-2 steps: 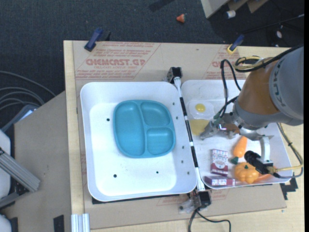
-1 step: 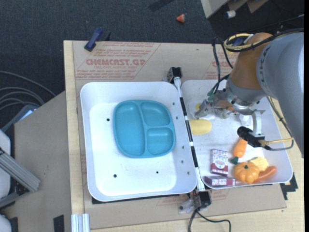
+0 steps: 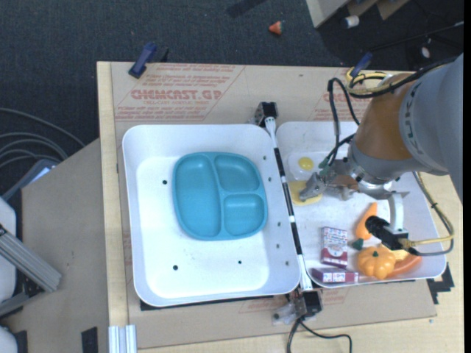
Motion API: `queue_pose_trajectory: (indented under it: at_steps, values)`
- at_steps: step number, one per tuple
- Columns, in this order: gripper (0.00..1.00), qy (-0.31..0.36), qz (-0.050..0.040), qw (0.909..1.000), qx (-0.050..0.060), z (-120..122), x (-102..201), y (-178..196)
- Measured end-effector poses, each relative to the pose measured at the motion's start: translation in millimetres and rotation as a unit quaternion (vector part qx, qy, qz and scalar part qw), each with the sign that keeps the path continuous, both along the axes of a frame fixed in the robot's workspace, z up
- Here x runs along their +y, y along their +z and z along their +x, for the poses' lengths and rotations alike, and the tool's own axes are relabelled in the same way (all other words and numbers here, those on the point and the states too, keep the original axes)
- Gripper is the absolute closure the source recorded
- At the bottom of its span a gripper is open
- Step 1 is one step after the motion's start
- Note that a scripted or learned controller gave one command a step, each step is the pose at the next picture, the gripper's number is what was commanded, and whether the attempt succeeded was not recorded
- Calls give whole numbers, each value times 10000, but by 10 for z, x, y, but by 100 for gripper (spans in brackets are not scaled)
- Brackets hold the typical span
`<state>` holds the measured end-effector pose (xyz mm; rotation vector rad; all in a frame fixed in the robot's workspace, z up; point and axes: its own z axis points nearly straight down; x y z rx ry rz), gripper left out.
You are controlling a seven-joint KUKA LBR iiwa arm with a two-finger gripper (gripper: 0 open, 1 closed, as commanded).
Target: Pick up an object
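End effector (image 3: 318, 184): low in the right bin (image 3: 419, 197), at its left side, reaching from the right; finger spread cannot be told.
Nearest object: yellow piece (image 3: 302, 191), touching or just left of the tip, against the divider.
Other objects: red-and-white carton (image 3: 334, 243) and orange toy (image 3: 377, 262), both nearer and to the right.
Left bin (image 3: 147, 197): holds a blue divided plate (image 3: 219, 195), well apart.
Judgement: the yellow piece is the likely target.
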<state>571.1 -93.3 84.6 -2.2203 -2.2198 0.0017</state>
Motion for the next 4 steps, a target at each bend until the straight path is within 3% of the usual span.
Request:
queue_pose_trajectory:
  at_steps: [1, 2, 3, 4]
  values:
    - [0, -3, 3, 10000, 2, -557, -42, -5]
    - [0, -3, -8, 10000, -15, -365, -498, -1]
    - [0, 6, 4, 10000, 2, -838, -11, -5]
    - [0, -2, 5, 10000, 4, -925, -52, -4]
